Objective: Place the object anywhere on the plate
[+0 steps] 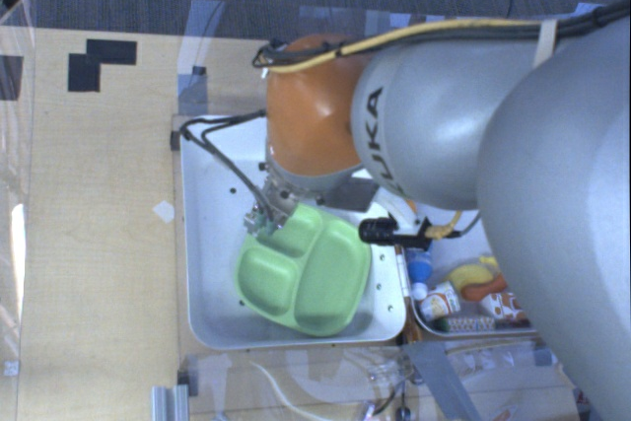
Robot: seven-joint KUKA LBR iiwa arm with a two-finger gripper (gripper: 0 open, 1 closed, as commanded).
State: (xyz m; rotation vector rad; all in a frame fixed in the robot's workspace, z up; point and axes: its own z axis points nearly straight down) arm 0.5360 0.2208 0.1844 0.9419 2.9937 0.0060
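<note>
Honestly, you see nothing resting on the green divided plastic plate (304,279); the gripper (264,222) hangs at its rim, grasp unreadable.

The green plate (301,281) looks like smooth moulded plastic with a soft sheen; the white bin (212,251) under it is smooth and faintly glossy. The arm's grey shell (444,128) shines like painted metal (its orange band (311,118) too), while the bench top (94,232) is matt, pale wood
</note>
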